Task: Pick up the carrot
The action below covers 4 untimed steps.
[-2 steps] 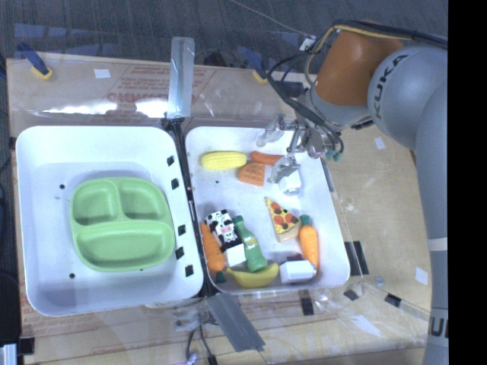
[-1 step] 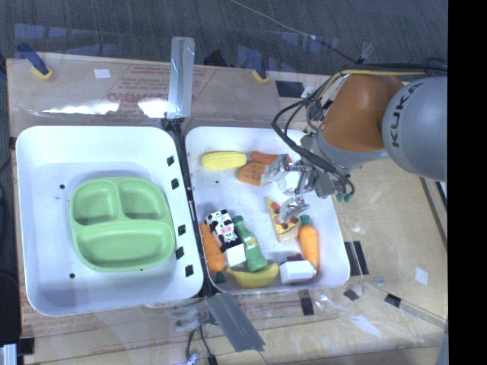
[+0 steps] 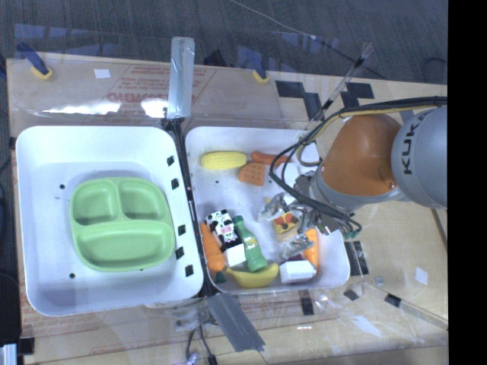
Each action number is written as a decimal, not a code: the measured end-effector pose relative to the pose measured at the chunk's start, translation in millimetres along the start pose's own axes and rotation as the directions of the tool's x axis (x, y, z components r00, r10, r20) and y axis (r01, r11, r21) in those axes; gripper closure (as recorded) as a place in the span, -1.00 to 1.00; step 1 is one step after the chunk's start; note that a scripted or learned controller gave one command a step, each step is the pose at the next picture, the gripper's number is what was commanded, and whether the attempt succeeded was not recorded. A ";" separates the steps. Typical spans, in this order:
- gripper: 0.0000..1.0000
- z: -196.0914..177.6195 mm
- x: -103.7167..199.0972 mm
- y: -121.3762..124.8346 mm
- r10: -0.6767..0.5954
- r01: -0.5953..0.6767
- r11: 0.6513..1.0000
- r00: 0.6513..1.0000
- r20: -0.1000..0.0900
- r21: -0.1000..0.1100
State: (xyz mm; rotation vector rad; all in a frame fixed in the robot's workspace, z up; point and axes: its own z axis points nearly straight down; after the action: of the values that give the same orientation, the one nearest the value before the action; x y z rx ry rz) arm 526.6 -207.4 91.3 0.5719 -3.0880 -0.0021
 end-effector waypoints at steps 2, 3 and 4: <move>-1.00 -10.9 -3.1 1.3 -0.009 0.009 1.000 1.000 0.003 0.002; 1.00 -21.5 -5.5 2.1 -0.014 0.014 1.000 1.000 0.006 0.003; -1.00 -21.2 -5.5 2.3 -0.015 0.015 1.000 1.000 0.006 0.003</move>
State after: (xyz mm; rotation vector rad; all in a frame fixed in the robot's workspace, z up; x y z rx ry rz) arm 530.9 -203.3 112.6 0.5964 -3.0896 0.0005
